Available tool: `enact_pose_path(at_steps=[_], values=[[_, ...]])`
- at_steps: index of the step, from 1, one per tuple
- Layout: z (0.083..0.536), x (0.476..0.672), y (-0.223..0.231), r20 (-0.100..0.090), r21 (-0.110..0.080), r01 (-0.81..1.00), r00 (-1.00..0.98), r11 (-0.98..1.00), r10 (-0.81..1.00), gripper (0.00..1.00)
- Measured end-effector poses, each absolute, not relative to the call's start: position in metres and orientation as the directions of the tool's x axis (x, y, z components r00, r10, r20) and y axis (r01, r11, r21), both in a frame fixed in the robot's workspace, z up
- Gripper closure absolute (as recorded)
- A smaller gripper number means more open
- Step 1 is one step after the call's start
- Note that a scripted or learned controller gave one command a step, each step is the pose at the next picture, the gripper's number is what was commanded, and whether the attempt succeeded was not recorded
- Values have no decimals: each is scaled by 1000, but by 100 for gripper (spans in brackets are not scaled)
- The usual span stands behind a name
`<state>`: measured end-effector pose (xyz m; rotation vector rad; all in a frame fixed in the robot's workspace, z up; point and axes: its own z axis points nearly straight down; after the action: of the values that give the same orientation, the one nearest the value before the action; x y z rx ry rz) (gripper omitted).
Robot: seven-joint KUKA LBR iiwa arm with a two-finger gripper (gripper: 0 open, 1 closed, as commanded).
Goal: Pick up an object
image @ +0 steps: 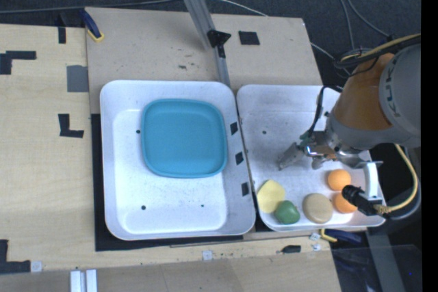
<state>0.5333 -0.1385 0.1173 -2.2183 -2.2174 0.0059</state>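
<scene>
My hand hangs low over the bare floor of the right shallow white bin, and I cannot tell how it is set. Along that bin's near edge lie a yellow lump, a green round piece, a beige oval and two orange balls. A square blue plate rests in the left white bin.

text: none legible | labels: none | brands: none | numbers: none | signs: none
</scene>
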Motion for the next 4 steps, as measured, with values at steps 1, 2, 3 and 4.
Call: enact_pose_path(at_steps=[1,2,3,4], values=[[89,534,-139,-1,1,1000,-1,1,1000,0],[101,534,-140,-2,4,1000,0,0,1000,100],[160,529,-136,-1,4,1000,-1,1,1000,100],[205,537,-135,0,3,1000,-1,1,1000,100]])
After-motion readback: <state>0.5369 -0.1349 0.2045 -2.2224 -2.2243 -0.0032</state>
